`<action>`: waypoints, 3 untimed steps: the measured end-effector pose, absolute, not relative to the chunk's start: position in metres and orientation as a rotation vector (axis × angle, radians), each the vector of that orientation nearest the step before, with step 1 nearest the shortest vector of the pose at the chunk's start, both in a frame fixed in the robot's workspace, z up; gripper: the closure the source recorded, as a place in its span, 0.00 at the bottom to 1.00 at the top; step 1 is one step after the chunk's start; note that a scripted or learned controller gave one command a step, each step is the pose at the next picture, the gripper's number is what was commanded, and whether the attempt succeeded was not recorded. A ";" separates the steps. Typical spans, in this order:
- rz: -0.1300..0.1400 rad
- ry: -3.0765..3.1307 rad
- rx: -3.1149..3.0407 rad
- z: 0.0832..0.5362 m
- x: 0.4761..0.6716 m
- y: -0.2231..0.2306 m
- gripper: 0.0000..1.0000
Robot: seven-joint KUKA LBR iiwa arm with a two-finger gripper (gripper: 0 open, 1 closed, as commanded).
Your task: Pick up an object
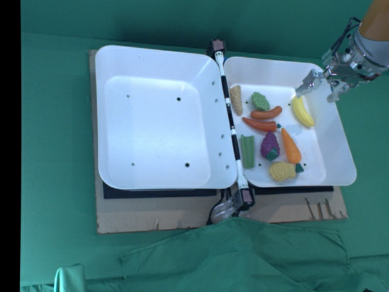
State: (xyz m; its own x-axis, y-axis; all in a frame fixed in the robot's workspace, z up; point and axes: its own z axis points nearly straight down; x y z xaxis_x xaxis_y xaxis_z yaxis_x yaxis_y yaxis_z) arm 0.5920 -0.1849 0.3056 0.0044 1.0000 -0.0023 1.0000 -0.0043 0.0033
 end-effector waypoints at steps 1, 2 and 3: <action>0.003 2.214 2.215 0.286 0.663 -0.187 0.00; 0.005 2.205 2.215 0.302 0.662 -0.188 1.00; 0.011 2.210 2.213 0.382 0.673 -0.187 1.00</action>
State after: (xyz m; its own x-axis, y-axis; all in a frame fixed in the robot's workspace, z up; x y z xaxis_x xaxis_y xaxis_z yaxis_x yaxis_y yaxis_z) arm 0.6729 -0.1870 0.3820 0.0015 1.0000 -0.0049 0.9999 -0.0014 0.0146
